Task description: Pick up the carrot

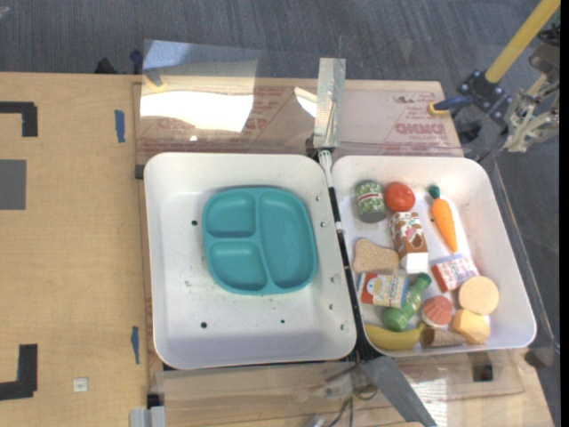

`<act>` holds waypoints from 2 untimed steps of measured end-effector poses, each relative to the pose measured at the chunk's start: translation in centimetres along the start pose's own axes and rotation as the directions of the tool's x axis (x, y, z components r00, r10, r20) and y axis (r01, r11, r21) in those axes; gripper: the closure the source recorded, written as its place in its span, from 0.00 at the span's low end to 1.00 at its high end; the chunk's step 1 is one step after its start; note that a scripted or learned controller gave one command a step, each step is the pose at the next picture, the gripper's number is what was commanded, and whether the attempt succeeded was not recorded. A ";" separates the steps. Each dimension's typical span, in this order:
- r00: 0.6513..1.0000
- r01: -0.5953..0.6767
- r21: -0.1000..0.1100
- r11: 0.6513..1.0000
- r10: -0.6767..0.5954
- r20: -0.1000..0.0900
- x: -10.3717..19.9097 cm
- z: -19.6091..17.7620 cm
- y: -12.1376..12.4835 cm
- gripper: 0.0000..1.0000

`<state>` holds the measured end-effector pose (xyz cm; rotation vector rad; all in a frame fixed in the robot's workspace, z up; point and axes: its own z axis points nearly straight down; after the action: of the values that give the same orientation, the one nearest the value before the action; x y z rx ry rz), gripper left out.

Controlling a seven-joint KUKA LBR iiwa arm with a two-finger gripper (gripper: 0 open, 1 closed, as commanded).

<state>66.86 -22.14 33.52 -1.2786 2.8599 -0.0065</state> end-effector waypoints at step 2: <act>0.983 0.184 -0.015 0.983 -0.184 -0.002 2.5 16.4 2.9 1.00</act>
<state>63.25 -22.07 17.05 -1.5426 2.7372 0.0110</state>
